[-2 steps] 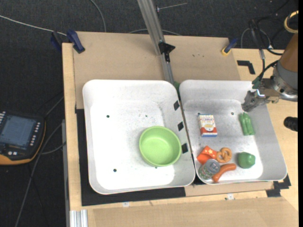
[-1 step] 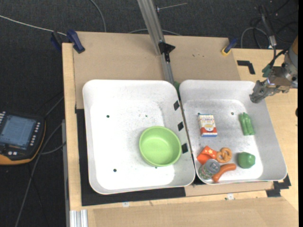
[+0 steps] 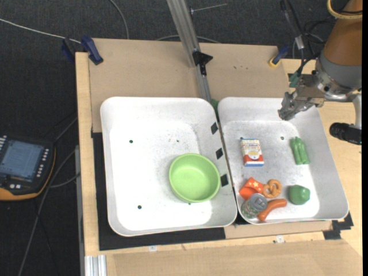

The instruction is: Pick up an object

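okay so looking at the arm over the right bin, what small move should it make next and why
Probably shift the hand toward the near side of the right bin and lower it over the green cylinder. The hand hangs above the bin's far corner, and that cylinder lies closest, apart from the other items.

Tan bench [image 3: 146, 62] bearing left bin [image 3: 118, 154] and right bin [image 3: 328, 171] side by side

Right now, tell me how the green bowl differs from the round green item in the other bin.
The green bowl is a pale lime, hollow and open upward; the round green item is a darker green and looks solid. The bowl is clearly larger. The bowl sits apart in the left bin, while the round item lies in the right bin near several small objects. Both are green and rounded.
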Robot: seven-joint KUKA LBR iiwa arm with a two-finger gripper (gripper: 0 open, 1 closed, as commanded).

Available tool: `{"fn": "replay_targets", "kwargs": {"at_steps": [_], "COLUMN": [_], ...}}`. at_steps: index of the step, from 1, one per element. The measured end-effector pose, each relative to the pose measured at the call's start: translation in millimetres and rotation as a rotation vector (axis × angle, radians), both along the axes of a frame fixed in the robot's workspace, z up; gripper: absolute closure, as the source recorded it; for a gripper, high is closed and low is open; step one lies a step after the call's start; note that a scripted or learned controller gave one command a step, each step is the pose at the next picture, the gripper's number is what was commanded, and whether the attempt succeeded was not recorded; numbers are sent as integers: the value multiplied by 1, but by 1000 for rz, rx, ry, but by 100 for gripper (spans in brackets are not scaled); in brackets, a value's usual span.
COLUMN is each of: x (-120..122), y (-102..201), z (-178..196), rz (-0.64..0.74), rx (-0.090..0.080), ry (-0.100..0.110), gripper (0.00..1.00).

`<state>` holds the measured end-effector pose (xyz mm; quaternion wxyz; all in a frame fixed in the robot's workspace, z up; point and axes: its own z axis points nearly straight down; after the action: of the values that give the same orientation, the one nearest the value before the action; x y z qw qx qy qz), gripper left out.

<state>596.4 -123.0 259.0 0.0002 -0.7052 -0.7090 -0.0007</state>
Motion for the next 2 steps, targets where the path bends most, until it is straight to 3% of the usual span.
{"fn": "replay_targets", "kwargs": {"at_steps": [2], "x": [28], "y": [97], "z": [-14], "rz": [-1], "rx": [0], "ry": [2], "gripper": [100]}}
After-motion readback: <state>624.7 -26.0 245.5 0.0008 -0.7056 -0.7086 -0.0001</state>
